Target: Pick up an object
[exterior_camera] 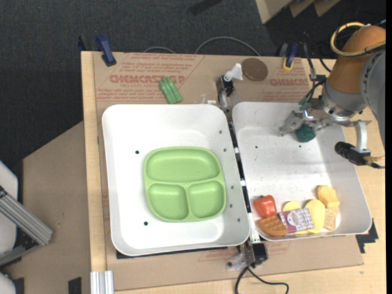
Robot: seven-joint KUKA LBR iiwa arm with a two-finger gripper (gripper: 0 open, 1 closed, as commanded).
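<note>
The pincer (301,127) hangs over the far part of the right bin (275,164), its fingers clenched on a small teal object (305,134). Toy food (298,213) lies heaped in that bin's near right corner. The left bin (122,164) holds a green divided plate (184,183).

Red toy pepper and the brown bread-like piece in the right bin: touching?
Touching. The camera view shows the red toy pepper sitting right against the brown piece, no white bin floor between them.
</note>
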